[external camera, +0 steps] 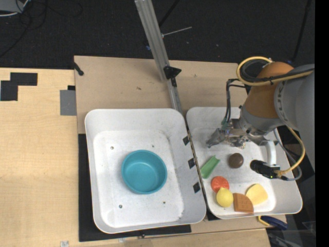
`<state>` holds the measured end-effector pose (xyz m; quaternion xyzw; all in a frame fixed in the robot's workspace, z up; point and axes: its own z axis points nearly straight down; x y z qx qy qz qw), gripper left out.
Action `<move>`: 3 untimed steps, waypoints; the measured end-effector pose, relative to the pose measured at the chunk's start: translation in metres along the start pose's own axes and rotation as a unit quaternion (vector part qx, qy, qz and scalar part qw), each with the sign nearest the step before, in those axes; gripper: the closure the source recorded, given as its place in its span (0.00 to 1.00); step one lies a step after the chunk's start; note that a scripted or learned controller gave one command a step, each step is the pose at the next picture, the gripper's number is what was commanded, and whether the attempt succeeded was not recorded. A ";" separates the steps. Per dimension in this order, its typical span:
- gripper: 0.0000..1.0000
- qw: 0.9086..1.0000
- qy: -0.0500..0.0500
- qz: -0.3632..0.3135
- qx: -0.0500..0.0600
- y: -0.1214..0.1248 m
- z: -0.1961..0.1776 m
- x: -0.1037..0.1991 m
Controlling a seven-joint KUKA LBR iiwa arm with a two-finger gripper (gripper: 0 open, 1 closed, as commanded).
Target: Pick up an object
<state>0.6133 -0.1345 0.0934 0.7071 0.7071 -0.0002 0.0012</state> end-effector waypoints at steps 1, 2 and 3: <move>1.00 1.000 0.000 0.000 -0.001 0.000 -0.011 0.000; 1.00 1.000 0.001 0.000 -0.001 -0.004 -0.057 -0.006; 1.00 1.000 0.001 0.000 -0.001 -0.004 -0.110 -0.007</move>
